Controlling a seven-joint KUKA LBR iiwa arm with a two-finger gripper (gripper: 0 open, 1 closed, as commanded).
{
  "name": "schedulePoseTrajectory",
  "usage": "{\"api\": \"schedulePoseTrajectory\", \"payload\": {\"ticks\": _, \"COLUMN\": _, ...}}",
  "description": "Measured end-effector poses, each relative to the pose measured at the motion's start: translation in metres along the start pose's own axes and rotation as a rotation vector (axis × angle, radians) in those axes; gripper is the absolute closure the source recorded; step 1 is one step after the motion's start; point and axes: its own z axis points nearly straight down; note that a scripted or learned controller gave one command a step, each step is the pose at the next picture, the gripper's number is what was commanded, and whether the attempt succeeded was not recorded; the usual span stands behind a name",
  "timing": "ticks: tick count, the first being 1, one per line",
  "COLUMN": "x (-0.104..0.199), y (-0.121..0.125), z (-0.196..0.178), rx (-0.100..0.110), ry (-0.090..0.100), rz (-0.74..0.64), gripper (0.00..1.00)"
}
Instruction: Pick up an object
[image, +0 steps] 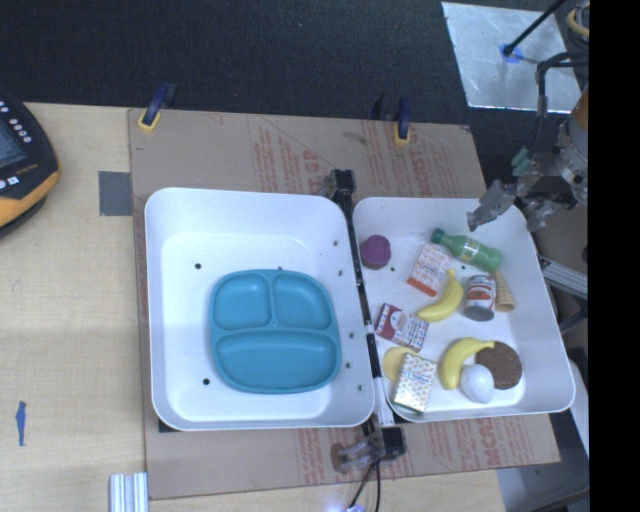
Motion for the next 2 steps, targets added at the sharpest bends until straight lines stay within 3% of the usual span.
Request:
{"api": "schedulePoseTrajectory", "payload": {"ticks": 1, "x": 0.010, "y": 0.012, "z": 0.131, "rx": 0.013, "ry": 0.003, "rz": -0.003, "gripper": 0.00}}
{"api": "schedulePoseTrajectory", "payload": {"ticks": 2, "x": 0.010, "y": 0.059, "z": 0.180, "rx": -0.003, "ry": 0.005, "rz": -0.001, "gripper": 0.00}}
